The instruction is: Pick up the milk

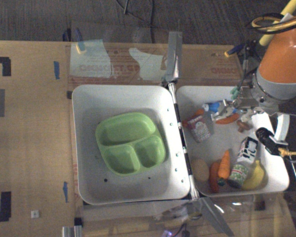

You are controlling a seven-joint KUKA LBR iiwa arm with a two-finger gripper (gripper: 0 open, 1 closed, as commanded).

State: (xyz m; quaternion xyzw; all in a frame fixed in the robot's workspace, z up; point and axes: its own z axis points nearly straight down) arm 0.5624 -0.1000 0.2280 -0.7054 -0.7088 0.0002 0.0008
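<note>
The milk [248, 150], a small white-and-dark carton, lies tilted; the jaws' state cannot be told.

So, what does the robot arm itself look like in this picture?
The arm has a wide orange band above a grey wrist section. Yellow and black cables loop near its top. Below the wrist, the gripper is a cluster of small silver metal parts, too cluttered to make out finer detail.
</note>
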